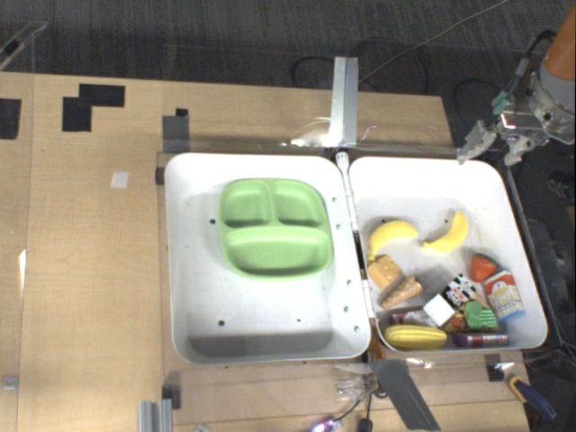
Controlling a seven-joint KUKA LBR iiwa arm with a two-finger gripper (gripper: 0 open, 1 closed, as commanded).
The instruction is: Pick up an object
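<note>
Yellow and curved, the banana (pixel 450 232) lies in the right bin (pixel 504 192) beside a lemon-shaped fruit (pixel 392 236), well apart from the gripper (pixel 493 148), which hovers over the bin's far right corner with fingers (pixel 472 142) spread open, gripping nothing.
</note>
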